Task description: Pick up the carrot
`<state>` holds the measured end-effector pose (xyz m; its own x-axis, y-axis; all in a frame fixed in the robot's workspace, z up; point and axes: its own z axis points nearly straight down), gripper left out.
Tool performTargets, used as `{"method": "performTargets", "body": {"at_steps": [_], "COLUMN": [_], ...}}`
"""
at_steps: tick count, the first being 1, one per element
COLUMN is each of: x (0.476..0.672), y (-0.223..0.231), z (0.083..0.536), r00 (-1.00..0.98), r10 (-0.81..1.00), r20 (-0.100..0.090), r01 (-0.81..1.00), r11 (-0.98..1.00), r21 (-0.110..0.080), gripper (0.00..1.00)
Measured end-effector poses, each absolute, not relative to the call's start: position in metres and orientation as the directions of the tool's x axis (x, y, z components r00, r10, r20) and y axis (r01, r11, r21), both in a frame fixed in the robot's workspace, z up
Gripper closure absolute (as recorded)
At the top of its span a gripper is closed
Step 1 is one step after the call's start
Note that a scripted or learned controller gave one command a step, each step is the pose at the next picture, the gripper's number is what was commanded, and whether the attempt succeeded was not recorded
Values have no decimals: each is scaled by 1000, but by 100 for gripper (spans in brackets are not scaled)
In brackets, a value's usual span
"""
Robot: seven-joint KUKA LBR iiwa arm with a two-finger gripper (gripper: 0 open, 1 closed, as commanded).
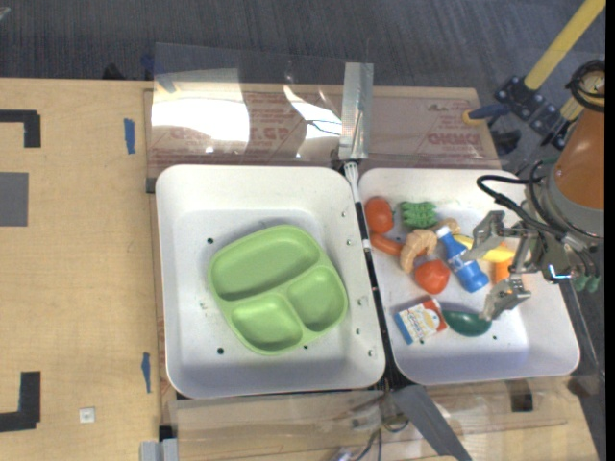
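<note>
The carrot (386, 245) is a small orange piece lying against the left wall of the right bin (553, 349), partly tucked between a red tomato (379, 215) and a tan croissant (418, 247). My gripper (490, 267) hangs over the right side of that bin, well to the right of the carrot. Its fingers are spread open, one fingertip (486, 229) toward the back and the other nearer the front. A yellow toy (497, 254) and a blue bottle (463, 262) lie under the gap. Nothing is gripped.
The right bin also holds a green leafy toy (416, 212), a second red tomato (432, 277), a white and red carton (419, 321) and a dark green piece (468, 324). In the left bin (183, 209) lies a green divided plate (277, 286).
</note>
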<state>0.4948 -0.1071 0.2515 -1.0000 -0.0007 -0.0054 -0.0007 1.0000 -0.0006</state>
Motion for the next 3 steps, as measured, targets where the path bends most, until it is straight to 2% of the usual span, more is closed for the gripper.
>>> {"method": "performTargets", "body": {"at_steps": [1,2,3], "x": [545,555,565], "y": [-171,-211,-223], "z": [190,122,89], "r00": [-1000,-997,-989], "r10": [-25,-73,-145], "r20": [0,2,-9], "r01": [-25,-73,-145], "r11": [1000,997,989], "r21": [0,2,-3], "gripper": [0,0,0]}}
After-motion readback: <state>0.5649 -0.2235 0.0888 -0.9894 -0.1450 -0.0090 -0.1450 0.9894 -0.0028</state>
